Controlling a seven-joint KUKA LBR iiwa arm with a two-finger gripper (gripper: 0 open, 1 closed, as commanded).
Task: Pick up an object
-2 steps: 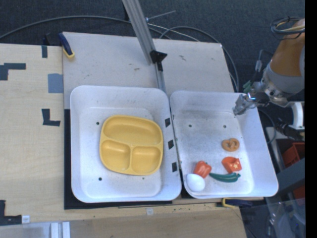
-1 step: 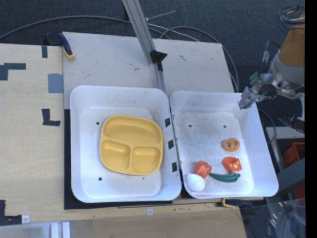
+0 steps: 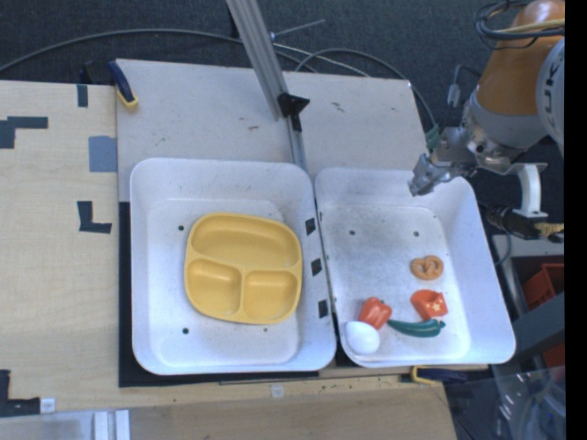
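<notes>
Gripper above the right bin's far rim (jaw state indiscernible), nothing visibly held or touched.

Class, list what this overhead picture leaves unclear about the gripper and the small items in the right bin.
- Gripper, camera view: small and blurred at the right bin's far rim, so its grip state is unreadable.
- Green item: too small to identify.
- Brown item: blurred, its kind unclear.
- Arm: cut off by the right edge.
</notes>
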